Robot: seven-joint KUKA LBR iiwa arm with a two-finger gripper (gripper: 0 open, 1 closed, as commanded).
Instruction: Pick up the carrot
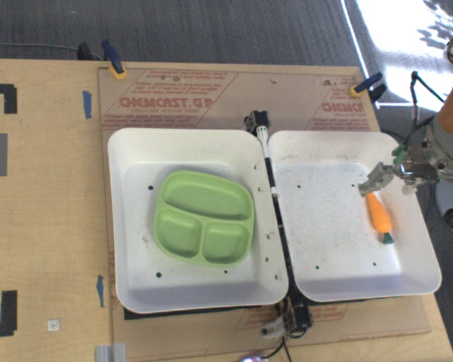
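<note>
While the carrot [380,216] lies in the right bin [340,277], the gripper [379,178] hovers above.

Two bins side by side on a board [211,89] on the table [38,225], touching along their inner rims. In the left bin [128,157]: a divided plate [204,218], near the middle. In the right bin [325,277]: a carrot [379,215], toward the right wall, lying lengthwise front to back. Just above the carrot's far end: the pincer [380,176], reaching in from the right. Clamps [115,60] at the board's far corners, behind both bins.
</note>
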